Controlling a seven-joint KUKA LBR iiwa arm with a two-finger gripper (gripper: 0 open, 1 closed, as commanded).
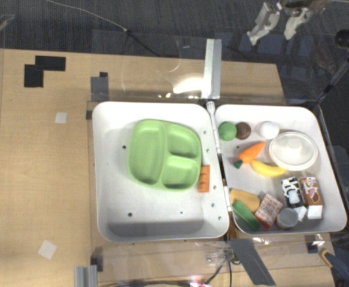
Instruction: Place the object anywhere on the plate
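Note:
A green plate (164,154) with three compartments lies in the left bin (114,214). A small orange block (203,178) rests on the bin floor against the plate's right rim. My gripper (277,26) hangs high at the top right, beyond the far edge of the right bin, well away from the plate. Its two pale fingers are spread apart with nothing between them.
The right bin (327,160) holds several items: a green ball (227,131), a brown ball (243,130), a white egg (269,129), a white bowl (293,150), a carrot (251,152), a banana (267,170), boxes and a can. A metal post (213,67) stands behind the bins.

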